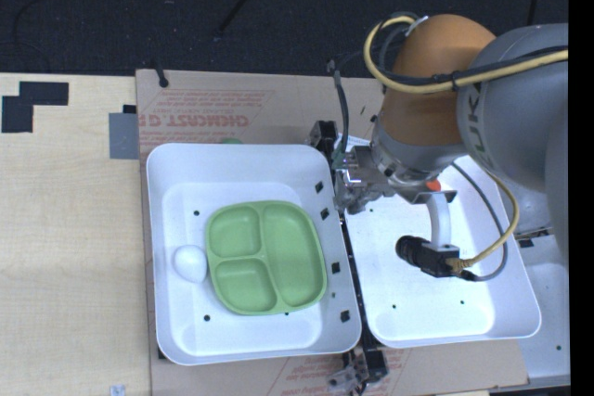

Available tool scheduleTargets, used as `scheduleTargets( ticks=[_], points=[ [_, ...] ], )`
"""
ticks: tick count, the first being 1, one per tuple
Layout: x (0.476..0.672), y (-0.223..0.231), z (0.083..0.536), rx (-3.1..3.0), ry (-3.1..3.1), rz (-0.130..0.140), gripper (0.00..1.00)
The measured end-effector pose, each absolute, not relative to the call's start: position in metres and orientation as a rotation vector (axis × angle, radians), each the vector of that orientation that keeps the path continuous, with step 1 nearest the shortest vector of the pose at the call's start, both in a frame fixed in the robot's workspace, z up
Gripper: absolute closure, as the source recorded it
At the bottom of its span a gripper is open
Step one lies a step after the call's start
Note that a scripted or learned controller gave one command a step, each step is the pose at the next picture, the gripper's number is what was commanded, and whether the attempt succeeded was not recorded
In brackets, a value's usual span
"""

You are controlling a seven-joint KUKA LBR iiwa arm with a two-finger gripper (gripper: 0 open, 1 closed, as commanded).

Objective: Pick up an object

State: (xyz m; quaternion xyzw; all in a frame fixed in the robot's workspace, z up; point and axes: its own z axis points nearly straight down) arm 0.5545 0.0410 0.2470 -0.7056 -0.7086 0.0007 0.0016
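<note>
In the left bin, a green plate (pixel 266 256) lies flat with a white ball (pixel 189 262) touching its left edge. Ball: light, smooth, apt to roll; take it across its middle.

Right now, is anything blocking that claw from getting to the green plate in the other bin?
Yes. The claw hangs over the raised rims where the two bins meet; the green plate lies just beyond them in the left bin, a white ball at its far side.
</note>
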Motion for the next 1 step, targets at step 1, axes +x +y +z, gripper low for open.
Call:
scheduleTargets(
  ticks=[1],
  points=[
    [0.5726,0.0929,0.2278,-2.214,-2.224,0.003,1.00]
  ],
)
